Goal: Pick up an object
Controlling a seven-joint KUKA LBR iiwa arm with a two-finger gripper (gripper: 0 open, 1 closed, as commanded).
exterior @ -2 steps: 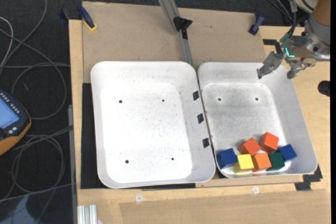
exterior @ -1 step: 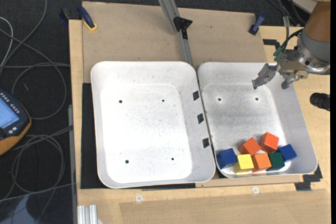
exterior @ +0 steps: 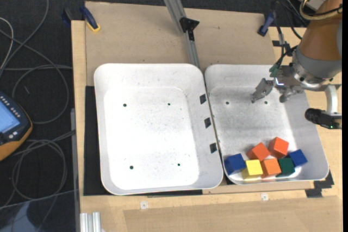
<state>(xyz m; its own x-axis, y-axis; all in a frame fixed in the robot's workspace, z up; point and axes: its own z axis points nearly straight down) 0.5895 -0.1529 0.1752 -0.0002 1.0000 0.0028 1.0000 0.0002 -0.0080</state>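
While the splayed, released tool (exterior: 271, 93) hovers, piled blocks (exterior: 265, 160) partly hide each other.

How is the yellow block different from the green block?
The yellow block is bright yellow, while the green block is dark green. The yellow block sits left of the middle of the pile, while the green block is nearer its right end. Both are small cubes in the right bin.

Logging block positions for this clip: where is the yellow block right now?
In the camera view, the yellow block lies in the right bin's near corner, between a blue block and an orange block.
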